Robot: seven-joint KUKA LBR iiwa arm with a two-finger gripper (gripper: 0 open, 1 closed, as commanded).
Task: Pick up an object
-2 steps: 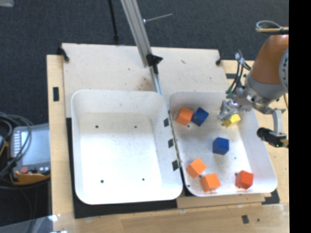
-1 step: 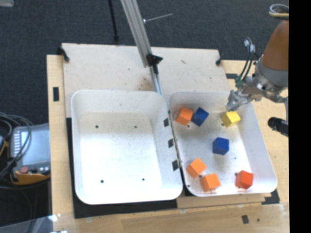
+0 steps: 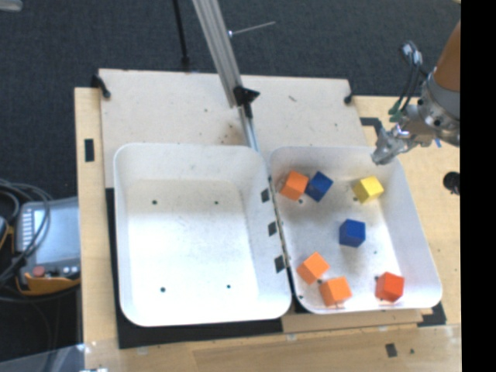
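Jaws [image 3: 384,155], state indeterminate, hang over right bin's [image 3: 415,231] upper-right rim; nearest object, yellow cube [image 3: 367,188], lies just below-left of them in the bin, apart, not gripped.

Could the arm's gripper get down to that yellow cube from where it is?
Probably yes. The gripper hangs over the right bin's upper edge, near the yellow cube, which stands apart from the other cubes with nothing above it.

White bins [image 3: 194,316]; orange, blue, yellow cubes [image 3: 353,232].
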